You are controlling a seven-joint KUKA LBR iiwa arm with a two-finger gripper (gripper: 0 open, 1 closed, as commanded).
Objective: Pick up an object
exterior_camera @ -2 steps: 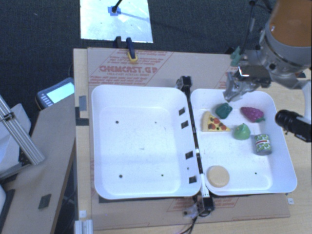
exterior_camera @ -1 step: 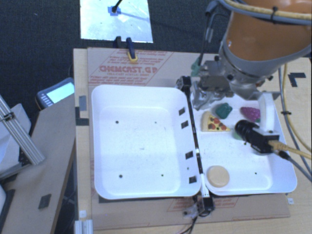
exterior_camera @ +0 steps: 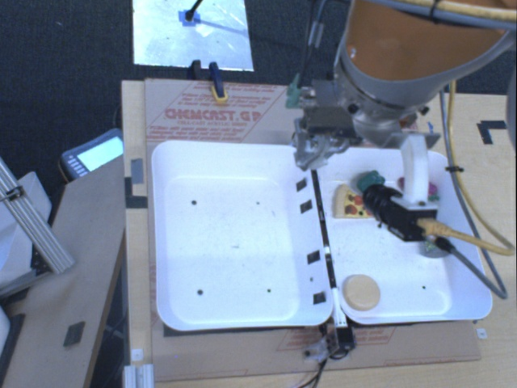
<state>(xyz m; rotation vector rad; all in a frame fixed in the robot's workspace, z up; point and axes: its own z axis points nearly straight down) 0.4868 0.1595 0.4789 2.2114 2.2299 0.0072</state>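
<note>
1. Disc, round and tan (exterior_camera: 361, 292), lies flat in the near part of the right bin (exterior_camera: 464, 301), close to the divider (exterior_camera: 325, 249) that it shares with the left bin (exterior_camera: 226, 233).
2. Farther in, a yellow wedge with red spots (exterior_camera: 349, 202), much like a toy pizza slice, lies in the same bin just beside the divider. Its long axis seems to run roughly along the divider, though it is too small to be sure.
3. Just beyond the wedge sits a small green thing (exterior_camera: 373, 179), and a pink scrap (exterior_camera: 435, 191) shows near the bin's right wall. Both are too small to name.
4. Beyond these, the tool (exterior_camera: 309, 162) hangs over the far end of the divider, at the far rims of both bins. Whether it is wide or narrow I cannot tell, and nothing shows held in it.
5. From the tool, the wedge lies nearest, toward the camera and slightly to the view's right. A pick there likely needs a short shift that way, then a descent.
6. Farthest back, a printed cardboard sheet (exterior_camera: 218, 110) lies on the desk (exterior_camera: 133, 120).
</note>
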